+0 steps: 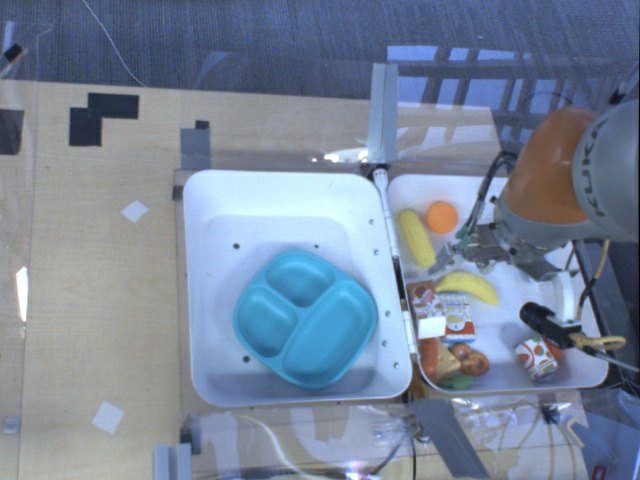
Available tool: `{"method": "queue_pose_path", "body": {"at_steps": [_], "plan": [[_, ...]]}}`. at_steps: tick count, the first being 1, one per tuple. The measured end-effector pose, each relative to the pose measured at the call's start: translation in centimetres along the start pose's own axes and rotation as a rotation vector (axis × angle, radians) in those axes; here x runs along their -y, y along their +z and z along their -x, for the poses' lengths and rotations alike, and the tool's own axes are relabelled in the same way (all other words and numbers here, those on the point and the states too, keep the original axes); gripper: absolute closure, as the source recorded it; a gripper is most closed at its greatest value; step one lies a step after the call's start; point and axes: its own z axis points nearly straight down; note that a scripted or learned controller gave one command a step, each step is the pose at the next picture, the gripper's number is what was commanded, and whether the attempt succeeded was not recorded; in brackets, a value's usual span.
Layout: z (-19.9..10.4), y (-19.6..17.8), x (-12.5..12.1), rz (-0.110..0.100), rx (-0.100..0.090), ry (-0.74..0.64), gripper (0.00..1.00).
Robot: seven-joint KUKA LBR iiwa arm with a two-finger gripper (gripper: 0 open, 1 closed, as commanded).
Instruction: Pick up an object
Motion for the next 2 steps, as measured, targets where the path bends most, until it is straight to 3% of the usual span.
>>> {"method": "queue_pose_path", "body": {"at_steps": [1, 2], "plan": [[0.69, 3.19, 0.98, 0.010, 0.003, 0.071, 0.00], [0.77, 2.21, 0.69, 0.016, 0.004, 0.071, 1.00]]}}
